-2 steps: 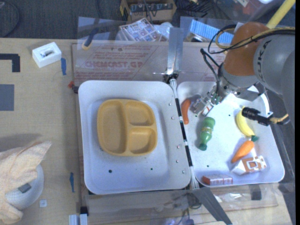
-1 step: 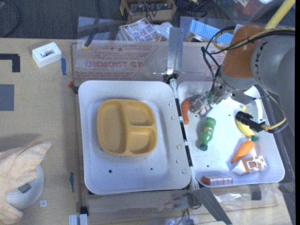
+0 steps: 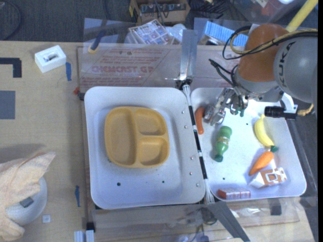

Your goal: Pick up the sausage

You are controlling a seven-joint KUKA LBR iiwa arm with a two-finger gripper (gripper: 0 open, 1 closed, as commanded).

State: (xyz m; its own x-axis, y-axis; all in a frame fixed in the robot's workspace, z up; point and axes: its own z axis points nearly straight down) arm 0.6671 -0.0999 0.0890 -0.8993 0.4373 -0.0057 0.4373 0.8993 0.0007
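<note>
The sausage [image 3: 200,121], a small orange-red link, lies against the left wall of the right bin [image 3: 295,180]. My gripper [image 3: 214,116] hangs just to its right, low over the bin floor, with the arm reaching in from the upper right. Nothing shows between the fingers, and the sausage lies apart from them on the bin floor.
In the right bin are a green bottle [image 3: 221,143], a banana [image 3: 262,133], a carrot [image 3: 262,163], a small carton [image 3: 272,177] and a red-white bar [image 3: 233,193]. The left bin [image 3: 101,185] holds a yellow divided tray [image 3: 136,136]. A clear plastic guard stands behind the bins.
</note>
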